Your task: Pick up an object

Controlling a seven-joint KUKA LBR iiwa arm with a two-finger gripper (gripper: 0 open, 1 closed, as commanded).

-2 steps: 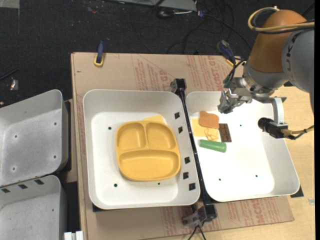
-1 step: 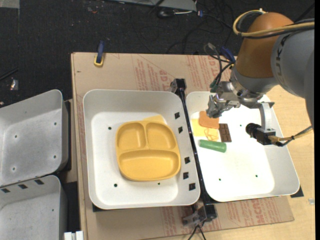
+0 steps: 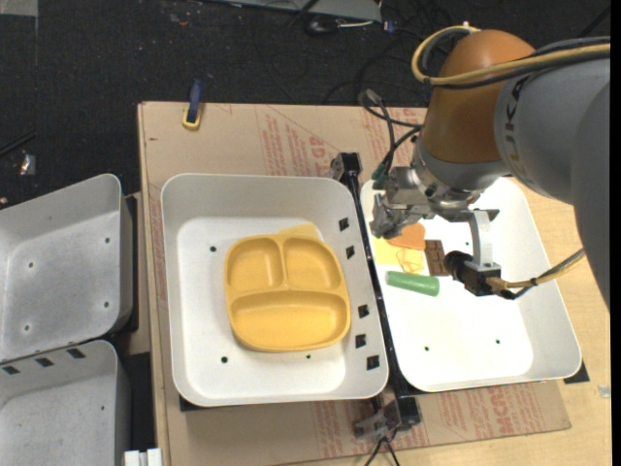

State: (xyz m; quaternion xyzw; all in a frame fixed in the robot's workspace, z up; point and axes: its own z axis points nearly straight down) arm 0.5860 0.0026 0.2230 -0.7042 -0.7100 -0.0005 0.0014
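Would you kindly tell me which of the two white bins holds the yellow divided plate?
The left bin holds the yellow divided plate; the right bin has small items under the claw.

The yellow divided tray [image 3: 287, 294] looks like smooth moulded plastic with a soft sheen; both white bins [image 3: 262, 202] appear smooth, faintly glossy plastic. The surface [image 3: 252, 129] beneath is matt brown cardboard with faded red print. The green stick [image 3: 412, 282] looks smooth plastic, and the arm's orange band [image 3: 475, 95] is glossy
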